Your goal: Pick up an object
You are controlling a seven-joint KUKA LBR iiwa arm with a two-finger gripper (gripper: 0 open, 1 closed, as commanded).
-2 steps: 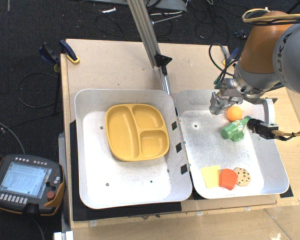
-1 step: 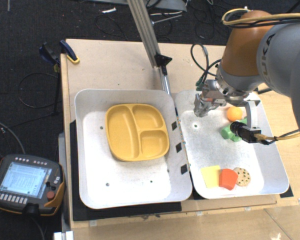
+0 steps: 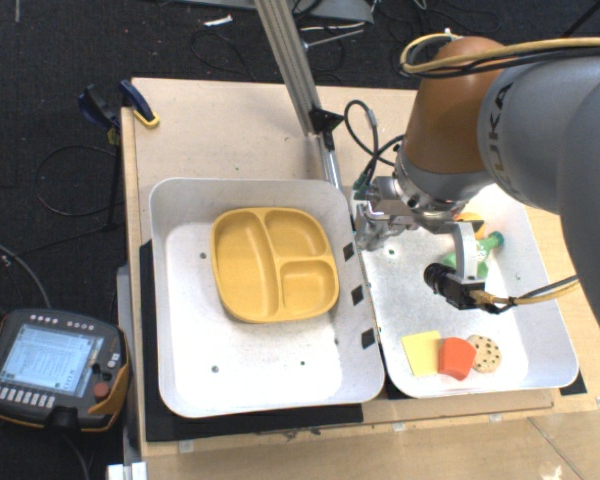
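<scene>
My gripper (image 3: 372,224) hangs over the far left part of the right bin (image 3: 540,353), close to the wall between the two bins. Near that bin's front edge lie a yellow block (image 3: 420,353), a red piece (image 3: 457,358) and a round speckled cookie (image 3: 486,353), side by side. A green item (image 3: 491,240) peeks out beside the arm's wrist, partly hidden by it. None of these objects is at the gripper; the front group lies well below and to the right of it in the view.
A yellow divided plate (image 3: 275,264) lies in the left bin (image 3: 180,368). The grey arm with its orange band (image 3: 460,88) covers the back of the right bin. A slanted metal pole (image 3: 295,68) rises behind the bins. A teach pendant (image 3: 50,363) sits at the left.
</scene>
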